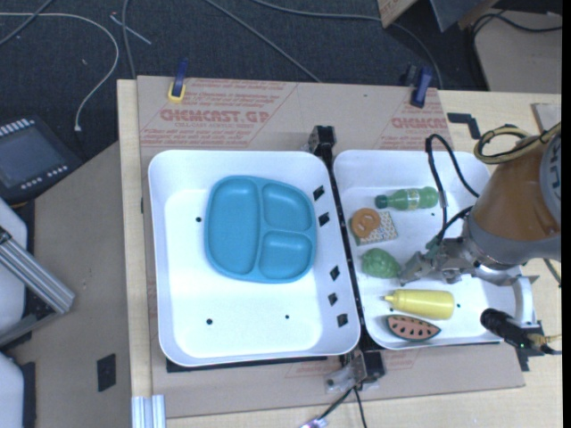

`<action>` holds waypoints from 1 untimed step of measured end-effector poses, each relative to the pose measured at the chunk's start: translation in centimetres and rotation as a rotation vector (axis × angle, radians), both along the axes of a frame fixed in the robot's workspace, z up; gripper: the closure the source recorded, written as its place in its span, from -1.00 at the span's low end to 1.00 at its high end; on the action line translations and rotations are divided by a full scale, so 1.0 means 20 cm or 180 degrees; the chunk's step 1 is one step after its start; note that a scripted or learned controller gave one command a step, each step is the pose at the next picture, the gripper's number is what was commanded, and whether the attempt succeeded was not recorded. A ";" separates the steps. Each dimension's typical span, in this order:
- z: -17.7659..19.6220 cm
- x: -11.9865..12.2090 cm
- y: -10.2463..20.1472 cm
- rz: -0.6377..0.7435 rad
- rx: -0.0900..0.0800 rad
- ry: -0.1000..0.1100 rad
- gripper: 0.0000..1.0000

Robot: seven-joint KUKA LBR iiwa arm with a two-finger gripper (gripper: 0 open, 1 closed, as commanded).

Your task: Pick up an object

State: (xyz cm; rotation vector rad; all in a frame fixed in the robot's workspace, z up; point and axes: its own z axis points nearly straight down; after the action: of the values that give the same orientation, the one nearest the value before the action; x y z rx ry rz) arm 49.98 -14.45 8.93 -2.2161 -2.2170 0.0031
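The yellow bottle lies on its side in the right bin, toward the bin's near edge, its cap end pointing at the divider between the two bins. Just nearer than the yellow bottle, almost touching it, lies a watermelon slice toy. Farther than the yellow bottle, toward the divider, sits a green round toy, and beyond that a brown donut-like piece on a small patterned card. A green bottle lies on its side at the far end of the row, well apart from the yellow bottle.

The pincer hangs low just beyond the yellow bottle, between it and the green round toy, with nothing visibly between its fingers; how far they are parted cannot be told. The arm stretches away from it, past the yellow bottle's blunt end.

Across the divider from the yellow bottle, the left bin holds a blue divided tray. Both bins rest on the table.
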 end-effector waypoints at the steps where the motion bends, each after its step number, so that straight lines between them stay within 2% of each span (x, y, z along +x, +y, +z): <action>1: 0.07 0.01 0.00 -0.0004 -0.0004 -0.0020 1.00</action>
State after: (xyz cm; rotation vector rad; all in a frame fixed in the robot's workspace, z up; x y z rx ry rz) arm 50.10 -14.50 10.34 -2.2211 -2.2195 -0.0023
